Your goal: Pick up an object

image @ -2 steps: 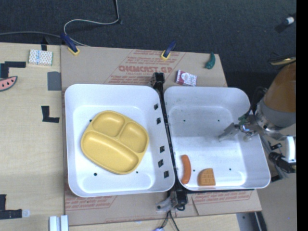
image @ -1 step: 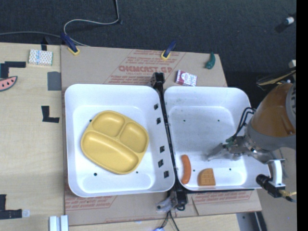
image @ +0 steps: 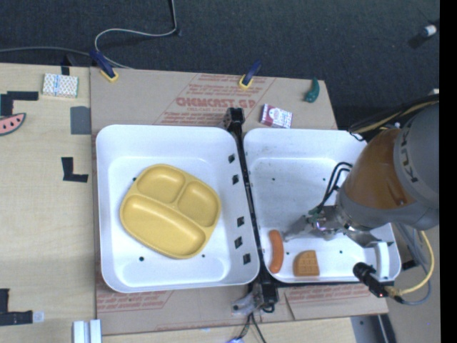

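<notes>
In the left bin (image: 107, 191) a yellow divided tray (image: 170, 209) is seen, lying flat near the middle of the floor; it looks like stiff, smooth plastic, broad and shallow, and is judged awkward for a narrow two-finger grasp except at its rim. In the right bin (image: 300, 148), close to the dividing wall and near the front edge, an orange sausage-shaped piece (image: 275, 251) is laid lengthwise, and just beside it, apart from it, a small tan waffle-like square (image: 307, 264) is set flat. Both are judged light toy foods, probably firm with some give and fairly smooth. The sausage piece would best be taken across its narrow width at mid-length, where it would be kept from pivoting; the square would have to be pinched across two opposite edges, since it lies low on the floor. The gripper (image: 296, 229) is held low over the right bin, just above and to the right of the sausage piece, with the arm (image: 389, 177) behind it. Whether it is spread or closed cannot be told; nothing is seen clamped in it.
</notes>
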`<action>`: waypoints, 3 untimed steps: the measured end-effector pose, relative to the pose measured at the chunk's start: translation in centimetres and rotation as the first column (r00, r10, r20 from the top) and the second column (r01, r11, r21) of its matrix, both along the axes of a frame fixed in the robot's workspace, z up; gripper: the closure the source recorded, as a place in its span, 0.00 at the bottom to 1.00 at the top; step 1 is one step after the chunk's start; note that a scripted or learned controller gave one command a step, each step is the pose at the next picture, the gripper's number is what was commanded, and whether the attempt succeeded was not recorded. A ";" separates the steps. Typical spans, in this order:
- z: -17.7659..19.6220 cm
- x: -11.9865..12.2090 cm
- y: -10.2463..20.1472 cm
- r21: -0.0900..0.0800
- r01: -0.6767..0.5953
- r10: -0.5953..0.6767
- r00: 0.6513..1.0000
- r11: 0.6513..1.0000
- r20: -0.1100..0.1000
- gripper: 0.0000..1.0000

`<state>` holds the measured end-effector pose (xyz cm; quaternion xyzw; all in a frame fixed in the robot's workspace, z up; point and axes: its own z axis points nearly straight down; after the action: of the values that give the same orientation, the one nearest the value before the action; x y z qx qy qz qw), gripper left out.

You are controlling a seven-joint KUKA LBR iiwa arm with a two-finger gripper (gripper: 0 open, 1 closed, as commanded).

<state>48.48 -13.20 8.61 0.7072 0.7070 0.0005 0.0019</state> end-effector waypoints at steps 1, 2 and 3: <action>0.0 0.1 3.4 -0.006 0.002 -0.002 1.000 1.000 0.005 0.00; 1.0 0.1 3.5 -0.003 0.002 -0.002 1.000 1.000 0.003 1.00; 1.0 0.1 3.5 -0.003 0.002 -0.002 1.000 1.000 0.003 0.00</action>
<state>48.55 -9.73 9.57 0.7078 0.7064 0.0004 0.0042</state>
